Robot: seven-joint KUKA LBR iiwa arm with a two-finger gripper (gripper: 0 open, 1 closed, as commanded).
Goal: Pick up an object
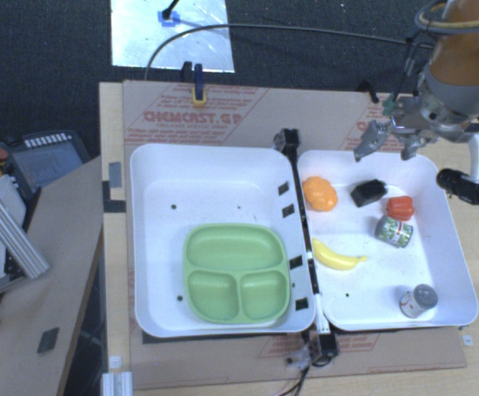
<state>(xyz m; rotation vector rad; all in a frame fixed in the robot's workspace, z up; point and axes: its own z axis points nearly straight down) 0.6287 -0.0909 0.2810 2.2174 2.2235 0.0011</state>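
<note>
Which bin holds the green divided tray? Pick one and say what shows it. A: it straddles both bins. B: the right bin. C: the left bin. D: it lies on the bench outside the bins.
C: the green divided tray lies flat on the floor of the left bin, toward its near right corner, while the right bin holds the banana and other small things.

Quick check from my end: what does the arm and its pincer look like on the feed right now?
The arm enters at upper right: a rounded orange band above a grey wrist section, with dark cables looping beside it. Below sits the pincer, grey metal with two splayed fingers. A white bracket with a black piece sticks out to its right.
</note>
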